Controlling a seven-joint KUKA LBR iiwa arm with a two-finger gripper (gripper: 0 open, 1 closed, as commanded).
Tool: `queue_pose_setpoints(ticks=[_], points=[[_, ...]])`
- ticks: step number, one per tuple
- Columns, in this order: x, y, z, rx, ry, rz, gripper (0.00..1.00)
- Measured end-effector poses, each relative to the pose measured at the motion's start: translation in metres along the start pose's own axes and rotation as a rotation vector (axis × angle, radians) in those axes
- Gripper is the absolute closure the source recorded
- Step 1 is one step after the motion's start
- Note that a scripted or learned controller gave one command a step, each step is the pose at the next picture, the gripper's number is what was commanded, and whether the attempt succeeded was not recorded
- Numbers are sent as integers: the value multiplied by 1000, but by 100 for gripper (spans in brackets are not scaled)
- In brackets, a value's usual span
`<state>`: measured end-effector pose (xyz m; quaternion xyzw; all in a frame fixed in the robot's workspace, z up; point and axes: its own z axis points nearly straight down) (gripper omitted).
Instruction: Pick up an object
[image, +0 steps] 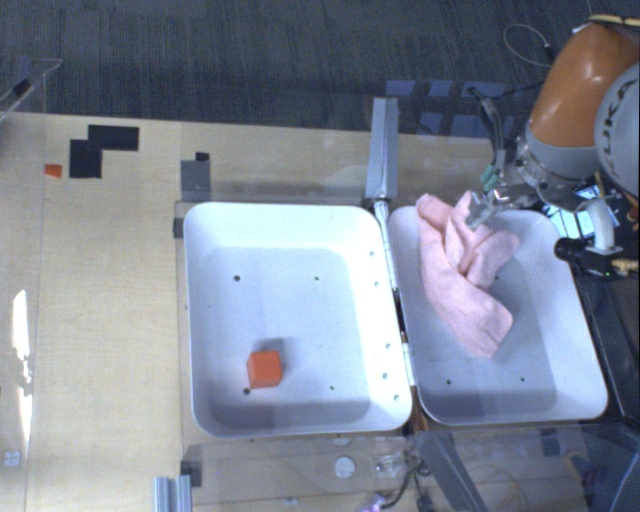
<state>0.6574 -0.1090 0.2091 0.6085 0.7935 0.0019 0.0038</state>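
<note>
Rt bin (570, 330): pink cloth (465, 285), top edge touching claw (487, 205); claw state can't tell.

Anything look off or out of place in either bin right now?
Nothing is damaged or spilled. The pink cloth lies crumpled in the right bin, its top bunched up at the hand. The orange block sits in the left bin.

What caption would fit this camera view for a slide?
Gripper at the top of a pink cloth in the right bin; an orange block lies in the left bin.
</note>
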Motion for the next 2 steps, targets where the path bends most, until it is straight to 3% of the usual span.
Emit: queue_pose_setpoints(ticks=[1,2], points=[[22,20,-22,-3,0,-414,100],[8,-4,-1,-2,0,-525,100]])
